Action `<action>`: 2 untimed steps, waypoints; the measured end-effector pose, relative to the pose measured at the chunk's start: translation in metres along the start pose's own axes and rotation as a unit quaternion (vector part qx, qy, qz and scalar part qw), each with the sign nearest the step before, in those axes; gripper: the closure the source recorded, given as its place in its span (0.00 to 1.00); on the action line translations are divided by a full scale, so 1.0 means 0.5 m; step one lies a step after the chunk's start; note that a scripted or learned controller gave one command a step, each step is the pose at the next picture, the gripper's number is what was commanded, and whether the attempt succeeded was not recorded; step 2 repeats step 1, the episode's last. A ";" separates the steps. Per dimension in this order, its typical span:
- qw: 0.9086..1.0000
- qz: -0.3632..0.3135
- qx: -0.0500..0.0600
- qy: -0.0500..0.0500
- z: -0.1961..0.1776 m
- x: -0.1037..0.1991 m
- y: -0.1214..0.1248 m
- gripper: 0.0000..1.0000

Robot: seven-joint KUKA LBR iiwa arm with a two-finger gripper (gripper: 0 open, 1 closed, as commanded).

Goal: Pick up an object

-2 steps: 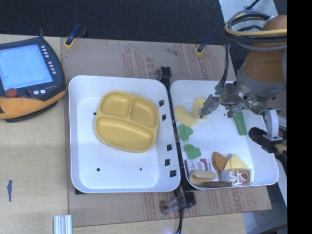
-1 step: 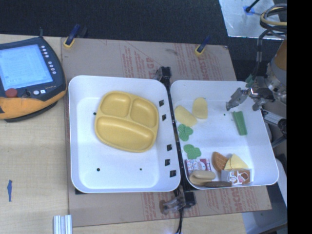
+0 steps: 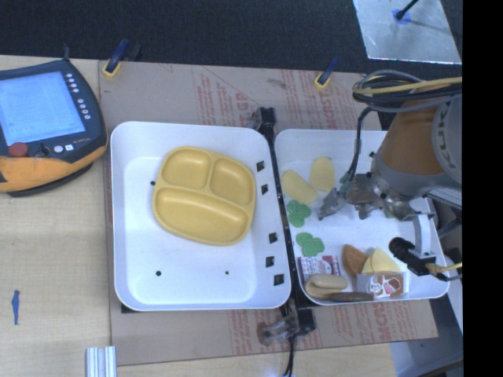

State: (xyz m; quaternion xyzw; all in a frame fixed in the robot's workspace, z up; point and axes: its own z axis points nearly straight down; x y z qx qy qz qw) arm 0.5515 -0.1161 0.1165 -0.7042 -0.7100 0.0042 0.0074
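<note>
Gripper (image 3: 334, 203) sits low in the right bin (image 3: 355, 137), beside the pale yellow pieces (image 3: 310, 181) and just above the green pieces (image 3: 299, 214); you can't tell from this angle how it is set, and nothing visibly rides in it. Arm (image 3: 413, 144) covers the bin's right side. Candidate objects all lie in that bin: yellow and green pieces near its left wall, and a crowded cluster along the front wall with a small carton (image 3: 385, 284), a brown wedge (image 3: 355, 258) and a bun-like piece (image 3: 326, 283). Left bin (image 3: 134, 210) carries a yellow tray (image 3: 206, 195). Watch these risks: flat pieces lying flush may slip, neighbours touching each other may get nudged or lifted together, and a descent close to the divider could clip the wall.
</note>
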 end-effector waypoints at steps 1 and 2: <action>1.000 0.001 -0.010 -0.003 0.041 0.003 0.216 0.00; 1.000 0.001 -0.010 -0.003 0.041 0.003 0.216 0.00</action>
